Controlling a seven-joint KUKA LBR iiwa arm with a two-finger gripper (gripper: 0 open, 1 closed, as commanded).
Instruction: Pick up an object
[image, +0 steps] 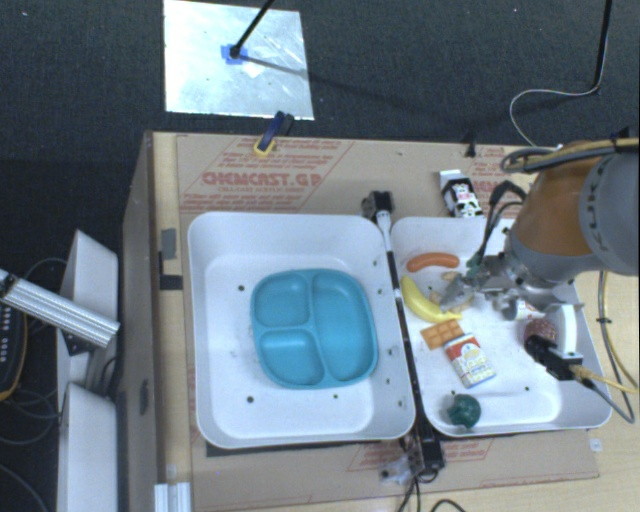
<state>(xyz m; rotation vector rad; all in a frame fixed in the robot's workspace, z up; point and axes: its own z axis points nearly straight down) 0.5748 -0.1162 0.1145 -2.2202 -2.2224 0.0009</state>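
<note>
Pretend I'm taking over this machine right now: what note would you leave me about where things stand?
Gripper: low in the right bin, over the banana; I can't tell if it has closed on anything.
Right bin also holds a sausage, an orange waffle-like block, a small carton and a dark green round item.
Left bin holds a blue divided plate.
Done: arm reached in. Left: nothing is visibly lifted yet; a grasp and lift remain.

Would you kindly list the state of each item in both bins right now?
Blue divided plate: flat in left bin, nothing on it.
Banana: lying in right bin, beside gripper.
Hot dog: lying loose.
Small carton: on its side.
Green ball: resting near front wall.
</note>
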